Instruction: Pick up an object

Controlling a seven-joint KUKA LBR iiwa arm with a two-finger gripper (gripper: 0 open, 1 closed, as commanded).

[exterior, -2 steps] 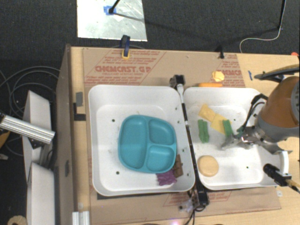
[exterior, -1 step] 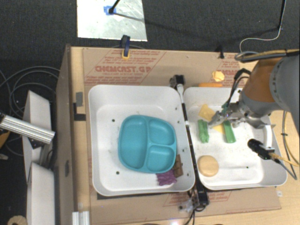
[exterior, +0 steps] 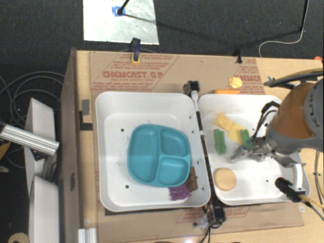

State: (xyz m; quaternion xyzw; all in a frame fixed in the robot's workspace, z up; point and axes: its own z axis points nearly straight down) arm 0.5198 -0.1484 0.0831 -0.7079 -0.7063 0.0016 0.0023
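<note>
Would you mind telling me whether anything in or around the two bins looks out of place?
One thing does: an orange piece lies outside the right bin, on the bench just past its far rim, while the other small items sit inside. A purple item is wedged against the teal plate in the left bin.

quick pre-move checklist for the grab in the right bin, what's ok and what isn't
1. Gripper over the right bin: ok, it is low among the food pieces.
2. Target within reach: ok, a green piece and yellow pieces lie right beside the gripper.
3. Something already held: cannot tell, the wrist hides the fingertips.
4. Finger opening: cannot tell.
5. Round tan piece out of the way: ok, it lies apart, nearer the front wall.
6. Left bin items uninvolved: ok, the teal plate and purple piece sit across the divider.
</note>
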